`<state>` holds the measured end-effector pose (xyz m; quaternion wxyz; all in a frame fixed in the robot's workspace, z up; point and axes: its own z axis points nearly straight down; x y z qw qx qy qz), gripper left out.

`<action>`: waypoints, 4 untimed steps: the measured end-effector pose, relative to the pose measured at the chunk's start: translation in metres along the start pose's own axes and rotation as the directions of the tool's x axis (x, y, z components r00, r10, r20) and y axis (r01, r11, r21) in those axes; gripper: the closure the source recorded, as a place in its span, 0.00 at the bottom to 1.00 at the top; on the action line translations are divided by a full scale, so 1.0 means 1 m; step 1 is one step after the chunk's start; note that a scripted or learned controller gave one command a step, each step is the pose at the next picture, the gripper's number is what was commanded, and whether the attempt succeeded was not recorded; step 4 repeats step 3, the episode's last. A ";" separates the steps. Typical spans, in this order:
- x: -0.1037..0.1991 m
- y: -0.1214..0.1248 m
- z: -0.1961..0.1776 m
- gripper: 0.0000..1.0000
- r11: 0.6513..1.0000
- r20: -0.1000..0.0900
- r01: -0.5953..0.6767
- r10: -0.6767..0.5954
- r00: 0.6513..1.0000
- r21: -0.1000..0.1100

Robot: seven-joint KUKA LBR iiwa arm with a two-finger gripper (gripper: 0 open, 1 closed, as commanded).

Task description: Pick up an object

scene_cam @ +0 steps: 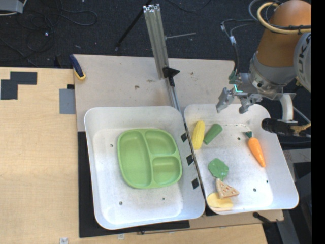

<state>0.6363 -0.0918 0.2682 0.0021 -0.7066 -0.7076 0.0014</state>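
My gripper hangs above the far edge of the right bin, its two fingers spread open with nothing between them. Below it in that bin lie a yellow corn cob, a green pickle, an orange carrot, a green leafy piece, a sandwich wedge and a yellow banana piece. The corn and pickle are the nearest to the gripper, down and to its left.
The left bin bears a green divided plate. An aluminium post rises behind the bins. Black clips sit along the seam between the two bins.
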 end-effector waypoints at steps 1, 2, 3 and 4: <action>0.000 0.001 -0.001 0.00 1.000 0.000 0.000 0.000 1.000 -0.002; -0.003 0.003 0.062 0.00 1.000 0.001 -0.001 0.001 1.000 0.003; -0.013 0.004 0.116 0.00 1.000 0.001 -0.002 0.002 1.000 0.004; -0.013 0.004 0.116 0.00 1.000 0.001 -0.002 0.002 1.000 0.004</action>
